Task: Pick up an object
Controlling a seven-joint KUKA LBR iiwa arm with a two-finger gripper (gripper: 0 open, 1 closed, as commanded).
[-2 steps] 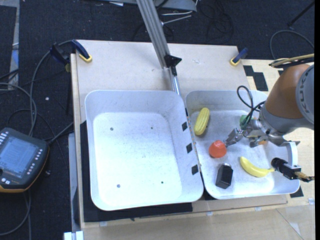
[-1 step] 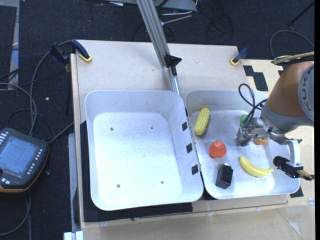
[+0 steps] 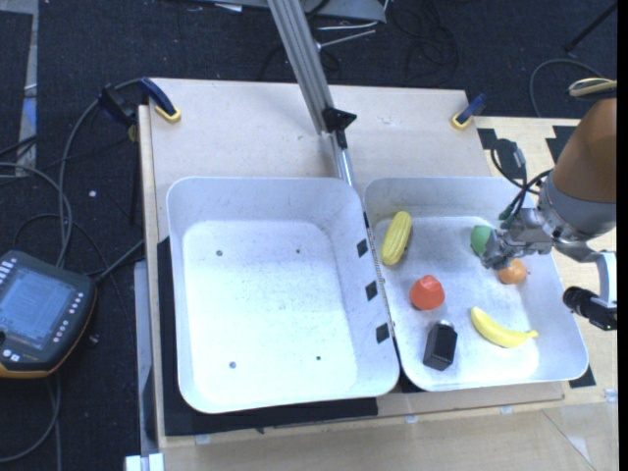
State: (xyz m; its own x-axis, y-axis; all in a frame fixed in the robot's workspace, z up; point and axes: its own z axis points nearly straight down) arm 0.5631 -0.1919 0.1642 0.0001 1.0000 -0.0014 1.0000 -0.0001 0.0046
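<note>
Gripper (image 3: 503, 251) lowered into the right bin (image 3: 559, 361), finger state cannot be told, green object (image 3: 480, 237) and orange ball (image 3: 512, 274) just beside it, banana (image 3: 501, 329), red tomato (image 3: 427, 292), corn cob (image 3: 396, 237), black block (image 3: 441, 345) scattered nearby.

SETTING: robotics lab | you see a plywood bench (image 3: 245, 130) with yellow clamps (image 3: 165, 112), two white bins (image 3: 265, 199) | a teach pendant (image 3: 39, 307) on dark carpet at your left | loose cables (image 3: 59, 180) | an aluminium camera mast (image 3: 304, 52) rising behind the bench
</note>
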